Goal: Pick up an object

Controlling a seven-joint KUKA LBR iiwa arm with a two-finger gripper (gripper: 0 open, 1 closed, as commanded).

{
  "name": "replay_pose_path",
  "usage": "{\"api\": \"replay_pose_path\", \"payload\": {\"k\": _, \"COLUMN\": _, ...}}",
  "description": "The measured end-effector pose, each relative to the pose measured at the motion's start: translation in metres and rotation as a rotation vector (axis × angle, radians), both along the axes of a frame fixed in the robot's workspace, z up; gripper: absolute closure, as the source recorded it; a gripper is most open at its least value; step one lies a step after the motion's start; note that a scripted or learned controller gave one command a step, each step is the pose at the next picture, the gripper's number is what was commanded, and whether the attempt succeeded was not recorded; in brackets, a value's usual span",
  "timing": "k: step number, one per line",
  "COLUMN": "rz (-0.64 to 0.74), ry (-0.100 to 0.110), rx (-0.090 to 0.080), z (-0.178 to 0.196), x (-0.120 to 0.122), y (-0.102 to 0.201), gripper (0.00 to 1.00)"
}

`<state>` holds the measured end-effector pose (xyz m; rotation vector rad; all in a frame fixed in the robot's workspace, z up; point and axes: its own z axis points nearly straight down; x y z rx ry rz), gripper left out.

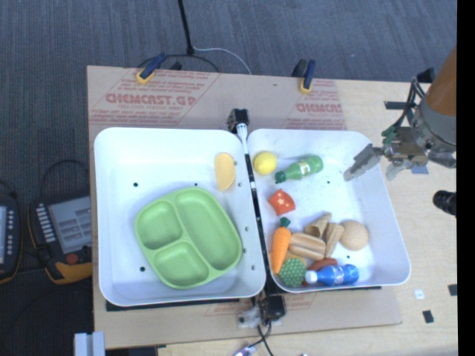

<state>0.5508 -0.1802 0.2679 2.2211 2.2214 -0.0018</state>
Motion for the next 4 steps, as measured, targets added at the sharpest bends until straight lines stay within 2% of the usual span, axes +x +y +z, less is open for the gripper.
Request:
{"api": "replay_pose_path", "payload": {"k": 1, "rz": 0.326, "ry": 0.001, "rx": 0.002, "z": -0.125, "x": -0.041, "y": 0.049, "gripper": 0.0}}
{"api": "replay_pose_path", "payload": {"k": 2, "rz": 0.298, "ry": 0.0, "rx": 0.001, "z": -0.172, "x": -0.03, "y": 0.071, "gripper": 0.0}}
{"api": "replay_pose_path", "payload": {"k": 3, "rz": 0.168, "ry": 0.0, "rx": 0.001, "z": -0.084, "x": -0.028, "y": 0.168, "gripper": 0.0}}
{"api": "replay_pose_path", "payload": {"k": 4, "rz": 0.263, "ry": 0.001, "rx": 0.0, "z": -0.084, "x": -0.062, "y": 0.124, "gripper": 0.0}}
